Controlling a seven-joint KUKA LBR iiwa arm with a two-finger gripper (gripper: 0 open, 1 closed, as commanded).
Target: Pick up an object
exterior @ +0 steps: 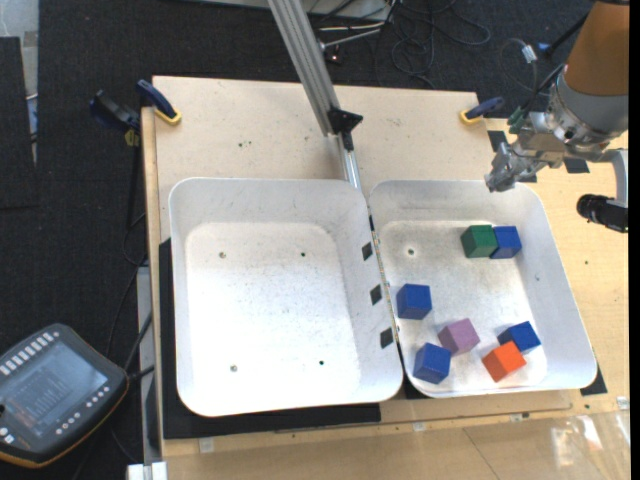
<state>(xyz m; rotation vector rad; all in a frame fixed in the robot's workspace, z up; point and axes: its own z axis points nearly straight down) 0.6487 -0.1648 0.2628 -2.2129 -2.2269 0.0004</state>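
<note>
A: Tool [503, 176]?
B: Top right, hanging over the far rim of the right bin [560, 268]. Grey arm with the orange band [605, 38] comes in from the right. Can't tell its state, too small and blurred. Nothing visibly in it.

A: Blocks?
B: All in the right bin, all below the tool in view. Nearest is the green cube [479, 241], just below and slightly left of the tool, touching a blue cube [506, 242] on its right. That blue one sits almost straight under the tool.

A: Rest?
B: Another blue cube [414, 300], further down and left of the tool, near the divide between bins. Well below the tool there's a cluster: purple cube [459, 335], a blue cube [432, 362] down-left of it, an orange cube [503, 360] and a last blue cube [520, 337] touching the orange one at its upper right.

A: Tool touching anything?
B: No contact seen. It's apart from every block.

A: Left bin [200, 268]?
B: Far left of the tool, white, speckled.

A: Extras?
B: Both bins on a tan worktop [250, 118]. Metal pole [300, 48] slants in, left of the tool. Teach pendant [50, 388] at bottom left, far from the tool.
</note>
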